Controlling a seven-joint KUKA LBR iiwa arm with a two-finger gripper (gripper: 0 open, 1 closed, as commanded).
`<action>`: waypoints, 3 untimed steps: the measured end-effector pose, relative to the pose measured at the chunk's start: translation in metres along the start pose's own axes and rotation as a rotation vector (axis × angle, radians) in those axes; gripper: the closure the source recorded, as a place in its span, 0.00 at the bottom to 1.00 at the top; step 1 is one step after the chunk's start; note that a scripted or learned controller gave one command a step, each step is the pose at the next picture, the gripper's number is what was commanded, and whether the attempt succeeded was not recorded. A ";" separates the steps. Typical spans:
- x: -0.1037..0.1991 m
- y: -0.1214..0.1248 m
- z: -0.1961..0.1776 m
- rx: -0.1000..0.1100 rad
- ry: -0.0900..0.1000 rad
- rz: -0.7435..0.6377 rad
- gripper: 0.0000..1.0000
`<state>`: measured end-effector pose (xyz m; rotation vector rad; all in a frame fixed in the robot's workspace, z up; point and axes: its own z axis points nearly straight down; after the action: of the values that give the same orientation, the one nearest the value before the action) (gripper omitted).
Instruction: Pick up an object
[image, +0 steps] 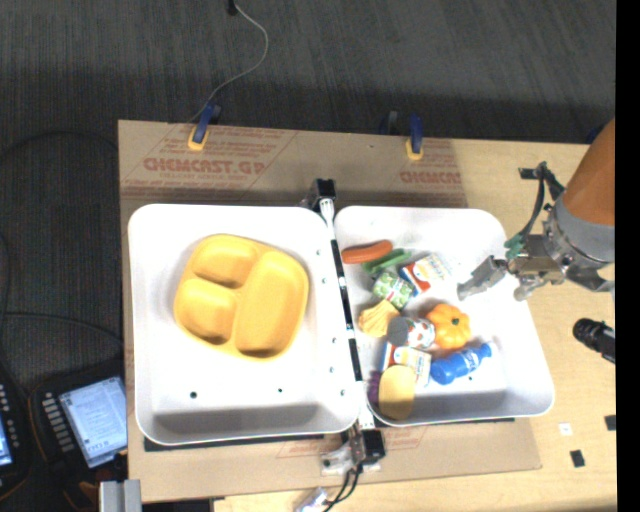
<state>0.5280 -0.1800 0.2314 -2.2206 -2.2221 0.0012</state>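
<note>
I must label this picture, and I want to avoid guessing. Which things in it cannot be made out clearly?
- Gripper, camera view: blurred and small; whether it is open or shut cannot be told.
- Arm: cut off by the right edge.
- Small toys piled in the right bin: they overlap, and the print on the cartons is too small to read.
- Handheld device on the floor: its screen text is too small.
</note>
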 end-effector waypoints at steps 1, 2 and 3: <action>-0.018 0.065 0.123 0.001 0.000 0.001 0.00; 0.054 0.017 0.142 -0.013 -0.005 0.001 0.00; 0.054 0.019 0.130 -0.017 -0.006 0.001 1.00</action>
<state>0.5470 -0.1260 0.1010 -2.2330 -2.2328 -0.0113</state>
